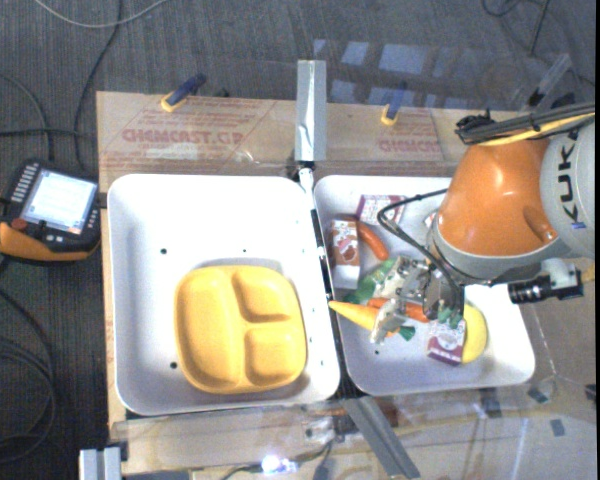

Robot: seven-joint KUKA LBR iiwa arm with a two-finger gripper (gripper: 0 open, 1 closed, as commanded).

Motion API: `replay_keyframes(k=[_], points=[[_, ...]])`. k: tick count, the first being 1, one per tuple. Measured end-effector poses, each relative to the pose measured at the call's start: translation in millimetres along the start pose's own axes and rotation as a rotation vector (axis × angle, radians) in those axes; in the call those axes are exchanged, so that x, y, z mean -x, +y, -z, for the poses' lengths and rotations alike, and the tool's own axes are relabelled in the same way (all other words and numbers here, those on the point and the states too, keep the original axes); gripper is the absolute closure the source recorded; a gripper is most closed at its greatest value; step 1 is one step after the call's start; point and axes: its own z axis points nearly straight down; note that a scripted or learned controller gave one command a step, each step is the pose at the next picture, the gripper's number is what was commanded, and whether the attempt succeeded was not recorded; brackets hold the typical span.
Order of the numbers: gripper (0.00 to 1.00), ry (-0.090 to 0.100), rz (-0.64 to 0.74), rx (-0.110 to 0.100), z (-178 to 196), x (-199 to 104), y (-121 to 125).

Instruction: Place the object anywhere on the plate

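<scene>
Gripper low in the right bin, among the toy food.

Whether its jaws are open or closed I cannot tell — clutter hides them. A carrot lies by the bin's left wall; the yellow plate sits in the left bin, toward its front edge.

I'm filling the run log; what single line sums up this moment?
arm: over right bin | gripper: down among the clutter | plate: yellow, left bin, bare | carrot: right bin, unplaced
</scene>
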Motion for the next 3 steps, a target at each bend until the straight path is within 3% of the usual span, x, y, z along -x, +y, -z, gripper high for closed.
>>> replay_keyframes(k=[1,2,3], points=[[1.0,-0.001,0.158,-0.003,6,7,83],[0.0,-0.001,0.158,-0.003,6,7,83],[0.0,-0.002,0.131,-0.002,10,45,148]])
